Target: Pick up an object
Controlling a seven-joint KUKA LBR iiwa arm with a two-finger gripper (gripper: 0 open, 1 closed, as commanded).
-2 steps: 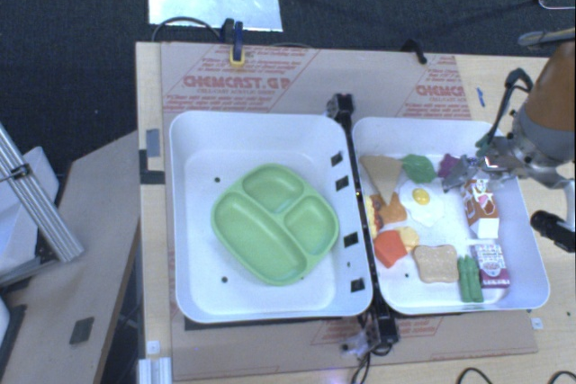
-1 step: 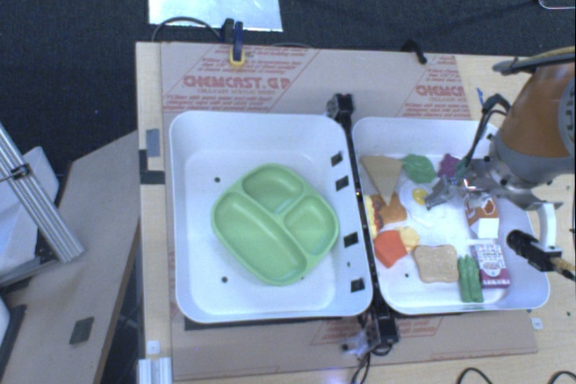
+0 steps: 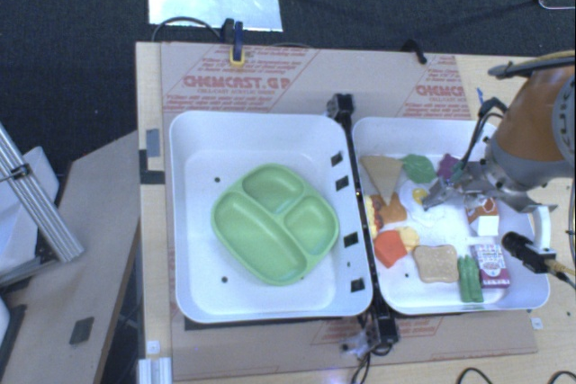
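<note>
Lying along the near edge of the right bin [image 3: 540, 292] are a slice of bread [image 3: 436, 263], a green pod [image 3: 469, 278] and a small red carton [image 3: 491, 266]. Just beyond them sit an orange block [image 3: 390, 246] and a yellow piece [image 3: 409, 236]. Farther in, the jaws [image 3: 438, 193] hang low over the middle of this bin at the end of the grey arm [image 3: 531, 144], which reaches in from the right; whether they are apart or together I cannot tell, and nothing shows between them. A green leafy toy [image 3: 418, 167], a tan wedge [image 3: 382, 173] and a purple piece [image 3: 448, 165] lie just beyond. The left bin [image 3: 193, 193] holds a green divided plate [image 3: 275, 224]. Both bins rest on a counter [image 3: 270, 76] covered in printed cardboard, with dark carpet [image 3: 72, 13] beyond.
</note>
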